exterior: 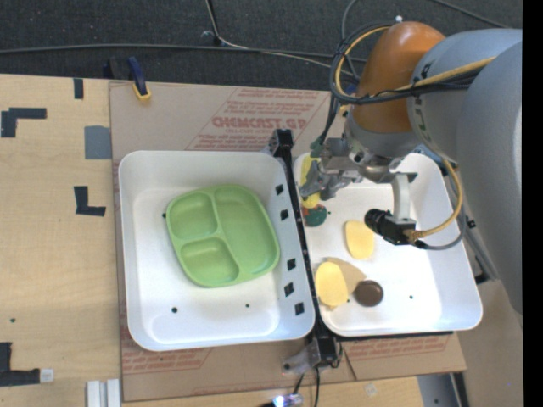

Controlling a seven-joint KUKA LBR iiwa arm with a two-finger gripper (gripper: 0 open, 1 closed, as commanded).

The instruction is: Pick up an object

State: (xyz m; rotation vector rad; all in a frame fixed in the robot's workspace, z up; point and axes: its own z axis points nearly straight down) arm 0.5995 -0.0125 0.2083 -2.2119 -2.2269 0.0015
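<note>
My gripper hangs low over the far left corner of the right bin, close to the divider. Right beneath it lies a small object with green, red and yellow parts, partly hidden by the gripper. A pale yellow piece rests in the middle of the right bin. Another yellow piece lies near the front left, beside a brown round object. Whether anything is held cannot be made out from here.
The left bin holds a green divided tray. A black divider with clips runs between the bins. The arm's grey body and orange band loom over the right bin's far side, with cables looping around it.
</note>
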